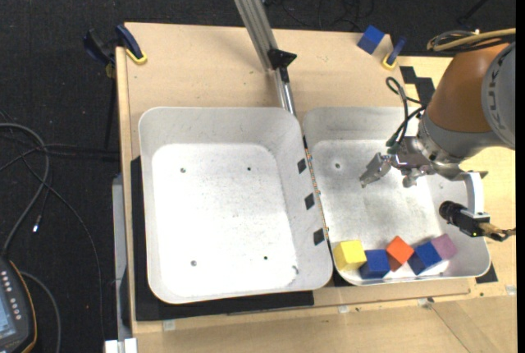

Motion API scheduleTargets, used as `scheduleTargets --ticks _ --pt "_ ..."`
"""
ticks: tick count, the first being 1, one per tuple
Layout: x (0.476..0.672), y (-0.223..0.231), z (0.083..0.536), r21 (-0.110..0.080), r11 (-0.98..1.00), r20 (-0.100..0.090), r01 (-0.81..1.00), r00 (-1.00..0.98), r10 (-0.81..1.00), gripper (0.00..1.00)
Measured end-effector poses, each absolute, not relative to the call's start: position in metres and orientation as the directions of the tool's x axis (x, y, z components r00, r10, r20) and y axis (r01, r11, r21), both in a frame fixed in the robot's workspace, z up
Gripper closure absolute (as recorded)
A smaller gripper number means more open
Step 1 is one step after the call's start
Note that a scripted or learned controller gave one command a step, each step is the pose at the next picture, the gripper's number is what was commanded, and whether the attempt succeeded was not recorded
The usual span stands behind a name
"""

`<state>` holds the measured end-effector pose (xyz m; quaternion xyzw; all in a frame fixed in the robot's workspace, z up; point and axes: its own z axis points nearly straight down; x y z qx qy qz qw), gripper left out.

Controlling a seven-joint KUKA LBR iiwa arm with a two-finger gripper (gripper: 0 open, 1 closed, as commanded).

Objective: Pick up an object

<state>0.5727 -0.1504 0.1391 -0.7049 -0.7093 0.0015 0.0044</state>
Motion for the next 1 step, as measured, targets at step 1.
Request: scheduleTargets --ticks 1 --pt "0.5240 -0.1491 0.2263 0.006 -0.002 -0.002 1.000 0.002 1.000 0.00"
